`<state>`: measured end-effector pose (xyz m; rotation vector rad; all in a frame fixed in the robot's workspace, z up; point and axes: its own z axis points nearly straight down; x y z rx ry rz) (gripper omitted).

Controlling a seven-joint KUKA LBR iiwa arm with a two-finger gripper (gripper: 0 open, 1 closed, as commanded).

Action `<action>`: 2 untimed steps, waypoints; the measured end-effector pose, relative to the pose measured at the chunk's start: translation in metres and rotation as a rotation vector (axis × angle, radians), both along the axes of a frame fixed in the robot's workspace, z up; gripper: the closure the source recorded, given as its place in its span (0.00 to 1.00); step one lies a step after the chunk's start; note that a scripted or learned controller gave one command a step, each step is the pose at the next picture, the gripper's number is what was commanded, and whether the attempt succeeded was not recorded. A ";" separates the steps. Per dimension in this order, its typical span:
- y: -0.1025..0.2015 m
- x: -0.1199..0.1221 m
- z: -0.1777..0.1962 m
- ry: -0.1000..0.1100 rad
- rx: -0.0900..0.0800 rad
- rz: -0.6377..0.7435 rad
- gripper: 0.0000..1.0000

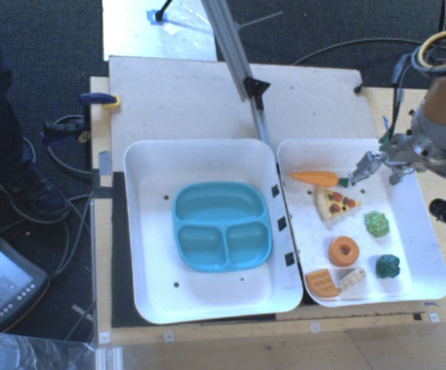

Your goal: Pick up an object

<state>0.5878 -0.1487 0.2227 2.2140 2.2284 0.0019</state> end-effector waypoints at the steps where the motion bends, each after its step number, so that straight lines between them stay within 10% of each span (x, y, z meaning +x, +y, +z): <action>1: 0.000 0.000 0.000 0.000 0.000 -0.001 0.00; 2: 0.004 0.010 -0.052 0.004 0.000 0.001 0.00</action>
